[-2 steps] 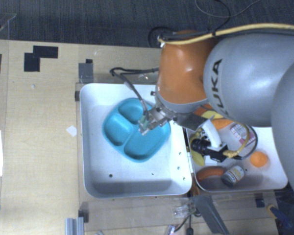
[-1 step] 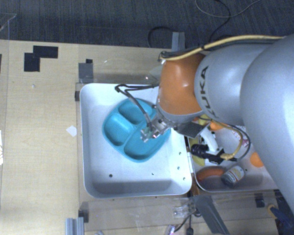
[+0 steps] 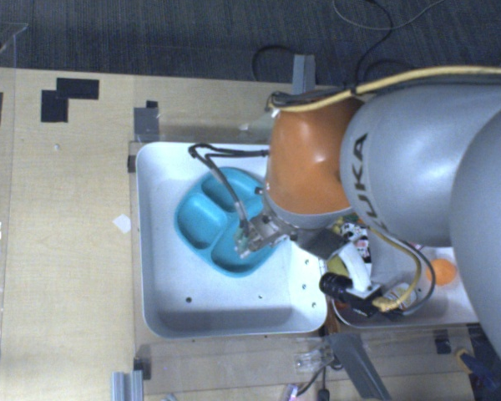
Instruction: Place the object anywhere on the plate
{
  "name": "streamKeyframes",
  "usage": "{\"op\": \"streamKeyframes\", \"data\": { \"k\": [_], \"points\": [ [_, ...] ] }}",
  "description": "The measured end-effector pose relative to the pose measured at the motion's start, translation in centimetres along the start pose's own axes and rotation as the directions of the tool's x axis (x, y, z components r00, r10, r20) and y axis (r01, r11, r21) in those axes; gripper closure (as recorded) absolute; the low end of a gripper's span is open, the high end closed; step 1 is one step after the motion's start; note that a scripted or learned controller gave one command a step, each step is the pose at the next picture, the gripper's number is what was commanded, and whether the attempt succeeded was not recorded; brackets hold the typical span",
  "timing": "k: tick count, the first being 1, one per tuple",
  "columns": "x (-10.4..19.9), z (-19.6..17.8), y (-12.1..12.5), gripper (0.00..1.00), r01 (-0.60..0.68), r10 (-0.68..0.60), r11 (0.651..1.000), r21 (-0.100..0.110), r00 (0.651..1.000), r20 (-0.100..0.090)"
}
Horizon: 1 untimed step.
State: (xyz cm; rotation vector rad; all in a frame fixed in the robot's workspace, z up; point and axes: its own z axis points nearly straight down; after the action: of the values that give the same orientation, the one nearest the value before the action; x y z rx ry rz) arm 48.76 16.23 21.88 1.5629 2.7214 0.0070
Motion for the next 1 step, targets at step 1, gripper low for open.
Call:
{"op": "streamKeyframes", "data": {
  "k": [1],
  "points": [
    [2.30,-7.87,1.43,1.00,0.272,-0.272,0.962,-0.001,0.962,0.001]
  ]
}}
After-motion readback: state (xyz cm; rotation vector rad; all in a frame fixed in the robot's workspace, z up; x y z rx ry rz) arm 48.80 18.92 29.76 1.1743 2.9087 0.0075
